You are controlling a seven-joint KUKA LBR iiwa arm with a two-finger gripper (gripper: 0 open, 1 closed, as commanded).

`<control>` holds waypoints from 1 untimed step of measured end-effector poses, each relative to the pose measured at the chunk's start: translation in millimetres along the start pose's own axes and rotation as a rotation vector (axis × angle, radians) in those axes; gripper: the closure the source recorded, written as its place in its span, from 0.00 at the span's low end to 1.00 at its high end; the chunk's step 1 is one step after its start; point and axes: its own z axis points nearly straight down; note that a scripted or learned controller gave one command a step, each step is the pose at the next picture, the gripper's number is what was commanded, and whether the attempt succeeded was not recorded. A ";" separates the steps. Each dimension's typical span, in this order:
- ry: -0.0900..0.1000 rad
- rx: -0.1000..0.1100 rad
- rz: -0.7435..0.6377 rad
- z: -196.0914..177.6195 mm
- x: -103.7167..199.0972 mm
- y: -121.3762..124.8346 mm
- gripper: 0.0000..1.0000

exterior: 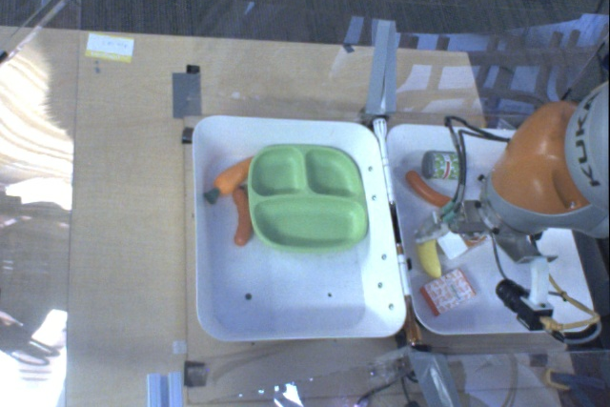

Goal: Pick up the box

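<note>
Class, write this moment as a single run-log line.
gripper: over right bin, fingers unclear | box: flat in bin, not held | banana: beside box | green tray: left bin

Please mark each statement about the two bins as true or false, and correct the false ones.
1. The green tray with three compartments lies in the left bin. True.
2. The box with the red pattern lies in the left bin. False: it lies in the right bin, near its front edge.
3. A carrot lies at the left side of the green tray. True.
4. The can stands inside the green tray. False: it lies in the right bin, near its back left corner.
5. The gripper is above the right bin. True.
6. The banana lies on the bench outside the bins. False: it lies in the right bin, just behind the box.
</note>
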 end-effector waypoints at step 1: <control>-0.005 0.008 0.010 2.4 -6.3 28.3 0.00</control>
